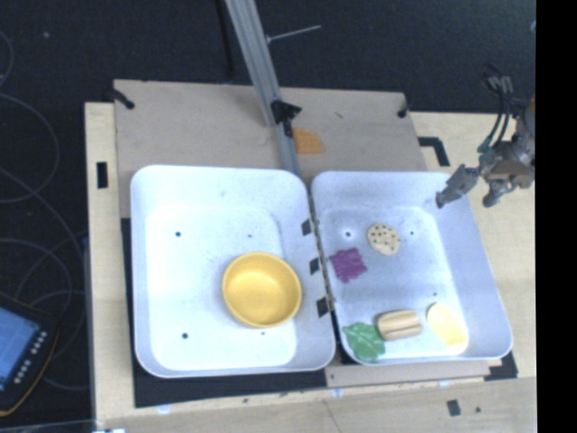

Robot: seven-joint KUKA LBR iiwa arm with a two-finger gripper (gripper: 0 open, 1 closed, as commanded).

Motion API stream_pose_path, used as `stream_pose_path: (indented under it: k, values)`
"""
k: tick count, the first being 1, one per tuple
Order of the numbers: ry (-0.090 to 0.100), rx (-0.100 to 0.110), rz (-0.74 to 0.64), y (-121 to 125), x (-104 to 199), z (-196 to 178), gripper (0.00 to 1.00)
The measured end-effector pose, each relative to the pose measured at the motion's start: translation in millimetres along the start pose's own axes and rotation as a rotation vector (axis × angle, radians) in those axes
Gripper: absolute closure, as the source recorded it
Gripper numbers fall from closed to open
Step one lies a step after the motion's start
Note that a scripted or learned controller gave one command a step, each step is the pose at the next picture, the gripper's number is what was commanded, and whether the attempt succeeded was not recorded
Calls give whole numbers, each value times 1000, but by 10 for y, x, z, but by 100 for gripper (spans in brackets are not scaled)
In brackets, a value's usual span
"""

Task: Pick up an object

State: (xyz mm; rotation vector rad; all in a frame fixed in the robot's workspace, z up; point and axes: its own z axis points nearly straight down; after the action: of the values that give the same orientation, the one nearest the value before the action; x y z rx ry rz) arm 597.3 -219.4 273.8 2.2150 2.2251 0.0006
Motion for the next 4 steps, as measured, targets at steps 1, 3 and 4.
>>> stream_pose_path:
  k: [1,3,4]
  values:
    - [-1,0,0,-1,-3,0,0]
    - [-1,5,-1,52,111,1009,0]
    - [-1,6,5,16,44,1626,0]
